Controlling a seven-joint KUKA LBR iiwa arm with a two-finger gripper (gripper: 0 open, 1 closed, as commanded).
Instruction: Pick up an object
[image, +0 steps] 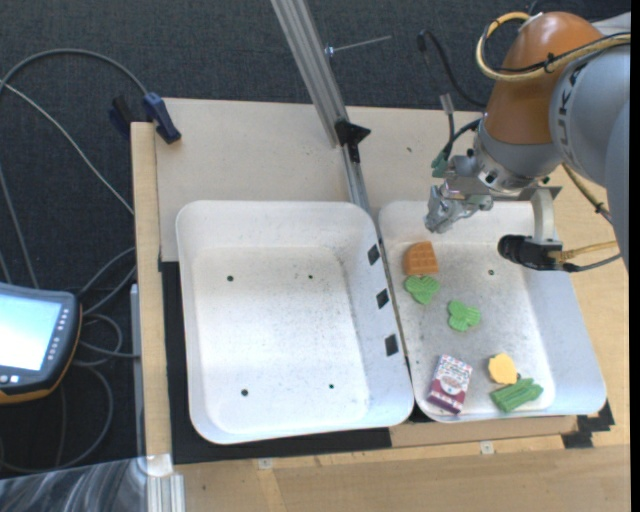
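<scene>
Objects lie scattered in the right bin (560, 340), six of them by my count. Nearest the far end sits an orange block (421, 258), and just in front of it, nearly touching, a green piece (423, 290). A second green piece (463, 316) rests near the middle of the bin floor. Toward the near edge there is a small pink-and-white packet (451, 383) lying tilted against the bin's near wall, a yellow piece (502, 368) to its right, and a long green item (516, 394) just beside and in front of the yellow one.

From where I stand, the arm (545, 80) comes in from the right, its orange band bulging above the wrist. The gripper (441, 221) points down over the far left corner of the right bin, just beyond the orange block and apart from it. I cannot tell how the gripper is set, since the tip is small and dark against the bin wall; nothing from the bin looks lifted.

A black part (530, 251) hangs off the wrist over the right side of the bin. The left bin (200, 330) sits alongside, separated by a dark divider (383, 300). A metal post (320, 85) slants up from between the bins. At the left of the bench lies a handheld screen unit (30, 340).
</scene>
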